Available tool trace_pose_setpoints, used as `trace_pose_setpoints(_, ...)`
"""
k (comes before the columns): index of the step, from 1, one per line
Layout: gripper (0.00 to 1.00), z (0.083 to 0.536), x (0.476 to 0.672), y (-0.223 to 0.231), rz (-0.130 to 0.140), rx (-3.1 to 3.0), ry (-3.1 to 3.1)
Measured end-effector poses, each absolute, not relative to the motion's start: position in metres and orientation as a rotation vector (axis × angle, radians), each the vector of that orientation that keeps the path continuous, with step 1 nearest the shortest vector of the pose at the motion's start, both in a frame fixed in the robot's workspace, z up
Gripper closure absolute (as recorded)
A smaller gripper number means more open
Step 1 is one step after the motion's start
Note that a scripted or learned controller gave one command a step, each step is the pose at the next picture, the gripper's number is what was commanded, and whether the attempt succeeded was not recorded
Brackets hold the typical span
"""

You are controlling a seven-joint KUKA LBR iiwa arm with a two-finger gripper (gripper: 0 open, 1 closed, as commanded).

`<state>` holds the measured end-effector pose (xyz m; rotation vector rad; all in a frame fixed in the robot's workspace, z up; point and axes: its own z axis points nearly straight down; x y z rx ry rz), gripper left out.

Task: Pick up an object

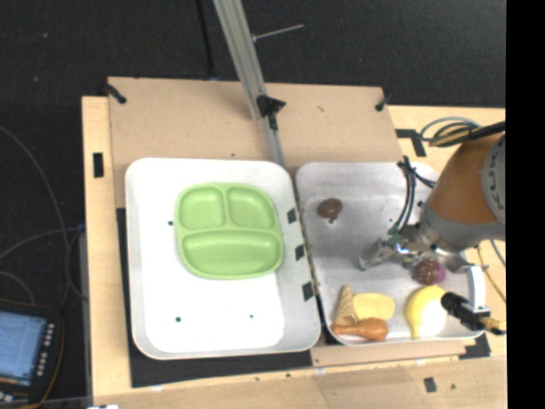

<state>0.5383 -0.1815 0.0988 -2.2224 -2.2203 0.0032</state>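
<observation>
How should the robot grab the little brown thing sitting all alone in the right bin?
Probably straight down from above, closing on the rounded middle of the small brown object. It looks low and squat on the floor of the right bin, with bare floor all around it, so the tool can likely straddle it from any side. Its exact shape is blurry.
</observation>
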Motion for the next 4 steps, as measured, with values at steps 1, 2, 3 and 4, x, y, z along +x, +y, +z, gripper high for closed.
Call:
trace_pose_setpoints(1,1.00,0.112,0.540,-0.183,-0.003,-2.232,-2.219)
trace_pose_setpoints(2,1.00,0.165,0.532,-0.183,-0.005,-2.232,-2.220)
trace_pose_setpoints(3,1.00,0.210,0.538,-0.184,-0.005,-2.224,-2.230)
trace_pose_setpoints(4,1.00,0.230,0.540,-0.185,-0.003,-2.221,-2.228)
